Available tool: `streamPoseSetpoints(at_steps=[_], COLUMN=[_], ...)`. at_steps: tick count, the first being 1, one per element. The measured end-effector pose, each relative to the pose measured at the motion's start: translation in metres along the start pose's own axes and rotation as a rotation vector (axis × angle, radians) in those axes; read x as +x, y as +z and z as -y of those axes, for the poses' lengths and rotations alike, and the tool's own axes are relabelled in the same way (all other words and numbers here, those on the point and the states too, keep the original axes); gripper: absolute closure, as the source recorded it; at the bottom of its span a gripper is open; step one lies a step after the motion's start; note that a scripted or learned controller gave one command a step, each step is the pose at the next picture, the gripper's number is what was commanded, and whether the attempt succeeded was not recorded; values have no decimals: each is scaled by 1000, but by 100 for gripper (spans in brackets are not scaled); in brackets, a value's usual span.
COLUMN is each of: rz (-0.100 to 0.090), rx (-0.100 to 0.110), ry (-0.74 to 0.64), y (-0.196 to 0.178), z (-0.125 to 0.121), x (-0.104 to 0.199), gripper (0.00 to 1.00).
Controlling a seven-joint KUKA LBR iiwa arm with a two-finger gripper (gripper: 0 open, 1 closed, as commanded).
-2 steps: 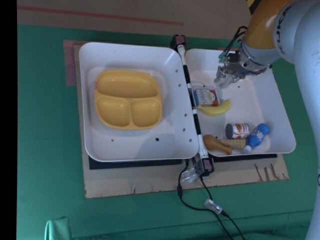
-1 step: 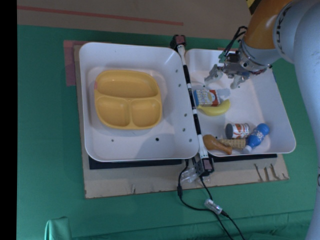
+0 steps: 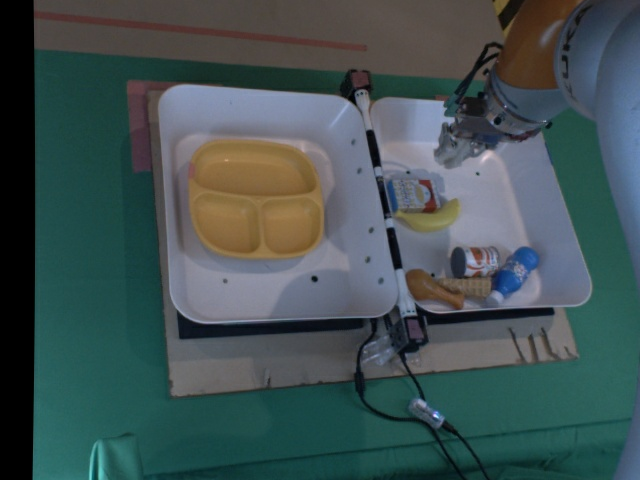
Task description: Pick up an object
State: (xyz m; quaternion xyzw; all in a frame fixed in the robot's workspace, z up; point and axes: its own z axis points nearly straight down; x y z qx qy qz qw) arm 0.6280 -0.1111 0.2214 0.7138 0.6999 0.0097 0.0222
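Observation:
My gripper (image 3: 452, 152) hangs over the far part of the right bin (image 3: 540, 193), above and slightly right of a small white carton (image 3: 415, 192) with a red and blue label. A yellow banana (image 3: 432, 218) lies just in front of that carton. Toward the bin's near edge sit a small can (image 3: 474, 261), a blue and white bottle (image 3: 513, 275), a waffle cone (image 3: 467, 286) and a brown drumstick (image 3: 432, 288). Nothing is visible between the gripper's fingers.
The left bin (image 3: 200, 288) holds a yellow divided plate (image 3: 256, 198). A black and white divider (image 3: 382, 203) runs between the two bins. Cables (image 3: 400, 398) trail over the green bench at the front.

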Motion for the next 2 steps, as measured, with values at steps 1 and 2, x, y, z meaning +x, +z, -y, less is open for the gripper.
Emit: streamPoseSetpoints(at_steps=[1,2], rz=[0,-9], rx=[0,28], ry=[0,-13], y=[0,33], z=[0,15], x=[0,6], gripper=[0,0])
